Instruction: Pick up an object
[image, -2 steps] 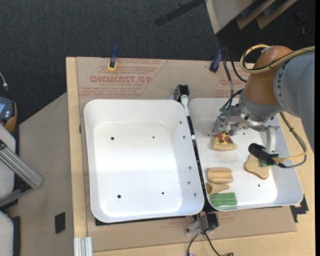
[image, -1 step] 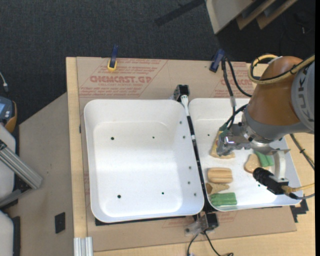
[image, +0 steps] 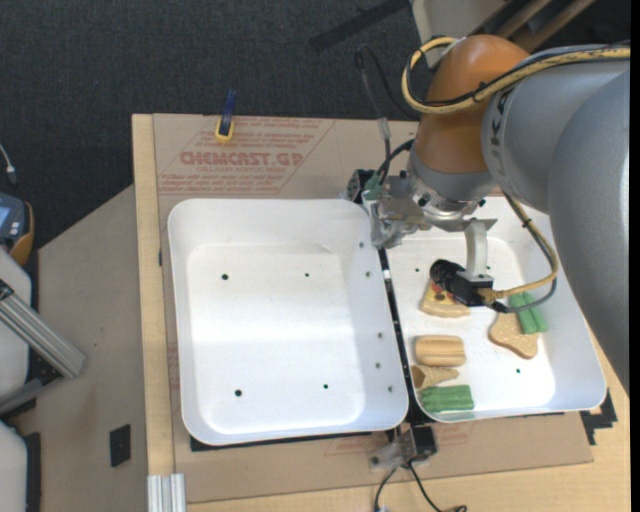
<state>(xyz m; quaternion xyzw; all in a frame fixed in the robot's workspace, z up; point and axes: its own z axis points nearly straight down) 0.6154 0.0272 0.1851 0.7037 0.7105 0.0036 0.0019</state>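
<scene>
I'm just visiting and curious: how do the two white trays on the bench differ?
The left bin has a bare floor with a few small dark dots; the right bin holds several small toy-like pieces, tan and green. The arm's end effector hangs over the right bin, not the left bin. In this view the left bin looks wider than the right bin, which the arm partly covers. Both are shallow, white, and sit side by side on brown cardboard.

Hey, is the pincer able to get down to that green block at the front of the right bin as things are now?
Probably yes. The green block lies uncovered at the front of the right bin, touching only a tan piece behind it. The pincer is at the bin's back.
</scene>
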